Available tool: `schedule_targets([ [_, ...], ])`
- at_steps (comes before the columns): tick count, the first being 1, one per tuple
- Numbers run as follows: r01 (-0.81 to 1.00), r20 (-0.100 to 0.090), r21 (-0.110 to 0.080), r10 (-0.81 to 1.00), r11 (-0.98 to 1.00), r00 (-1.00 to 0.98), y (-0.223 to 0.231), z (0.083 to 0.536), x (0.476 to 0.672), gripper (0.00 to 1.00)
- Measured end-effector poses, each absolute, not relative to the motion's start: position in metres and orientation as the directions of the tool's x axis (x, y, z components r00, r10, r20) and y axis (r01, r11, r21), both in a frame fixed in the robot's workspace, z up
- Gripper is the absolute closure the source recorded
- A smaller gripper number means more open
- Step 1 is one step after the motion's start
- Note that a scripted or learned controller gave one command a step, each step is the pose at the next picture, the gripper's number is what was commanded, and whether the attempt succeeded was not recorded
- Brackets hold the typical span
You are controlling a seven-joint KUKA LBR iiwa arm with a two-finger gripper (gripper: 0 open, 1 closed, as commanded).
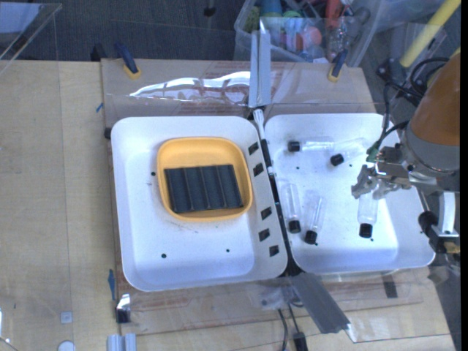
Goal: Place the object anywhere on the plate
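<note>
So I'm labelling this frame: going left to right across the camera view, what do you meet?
Left bin → yellow plate bearing a dark ridged block → right bin, clear vials with black caps lying in it → gripper → grey arm.

The arm comes in from the right, orange band up top, wrist pointing down-left. The gripper (369,185) hangs low toward the right side, metal fingers angled left, too blurry to read.
</note>
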State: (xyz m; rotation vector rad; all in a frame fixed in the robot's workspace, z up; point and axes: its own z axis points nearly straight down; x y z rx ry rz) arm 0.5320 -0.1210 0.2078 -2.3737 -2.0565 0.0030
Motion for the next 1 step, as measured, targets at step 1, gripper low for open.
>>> schedule_targets([
  [1,0.992,-0.001,0.001,0.992,0.128,-0.128,-0.0912,0.2503,0.5105,1.0],
])
